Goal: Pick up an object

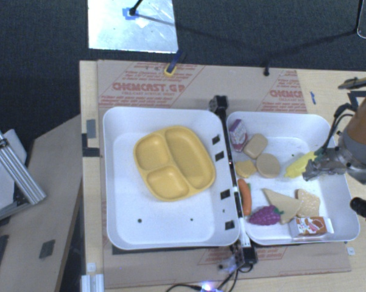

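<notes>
Camera view from above puts my gripper (312, 168) low over the right bin (338, 135), right beside the yellow banana toy (297, 164), though I cannot tell whether the jaws are released or clenched, while the yellow divided plate (173, 162) sits in the left bin (122, 224).

You see the end effector (313, 168) low over the right bin (338, 224), just beside a yellow banana (297, 165). A yellow divided plate (173, 162) lies in the left bin (122, 224). Purple grapes (265, 215) and a carrot (245, 196) lie near the bins' divider.
</notes>
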{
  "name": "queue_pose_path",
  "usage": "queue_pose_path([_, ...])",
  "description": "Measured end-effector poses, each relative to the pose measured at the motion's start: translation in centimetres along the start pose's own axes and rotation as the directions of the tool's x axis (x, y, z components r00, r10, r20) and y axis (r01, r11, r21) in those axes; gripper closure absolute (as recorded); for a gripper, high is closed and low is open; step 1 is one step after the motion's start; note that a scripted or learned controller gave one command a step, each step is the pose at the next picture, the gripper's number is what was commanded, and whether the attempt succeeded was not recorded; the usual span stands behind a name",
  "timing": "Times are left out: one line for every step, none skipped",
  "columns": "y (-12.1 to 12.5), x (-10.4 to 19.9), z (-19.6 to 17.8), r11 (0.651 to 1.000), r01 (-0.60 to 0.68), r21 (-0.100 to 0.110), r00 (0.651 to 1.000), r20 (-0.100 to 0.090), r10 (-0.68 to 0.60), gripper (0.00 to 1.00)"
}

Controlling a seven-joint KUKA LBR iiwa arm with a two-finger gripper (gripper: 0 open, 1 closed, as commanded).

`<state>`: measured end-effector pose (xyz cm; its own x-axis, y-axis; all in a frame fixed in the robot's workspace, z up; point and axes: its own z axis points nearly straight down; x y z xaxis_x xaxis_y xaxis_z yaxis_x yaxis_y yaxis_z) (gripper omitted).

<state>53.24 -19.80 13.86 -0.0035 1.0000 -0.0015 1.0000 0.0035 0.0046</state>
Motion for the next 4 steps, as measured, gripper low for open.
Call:
queue_pose_path([-0.1,-0.5,-4.4,1.0,0.0,0.0,1.0,0.0,0.0,1.0])
queue_pose_path([0.1,-0.5,-8.9,1.0,0.001,-0.002,1.0,0.001,-0.001,1.0])
queue_pose_path([0.4,4.6,-9.6,1.0,0.006,0.002,1.0,-0.003,-0.006,1.0])
queue_pose_path([2.4,9.6,-9.4,1.0,0.006,0.001,1.0,-0.002,-0.006,1.0])
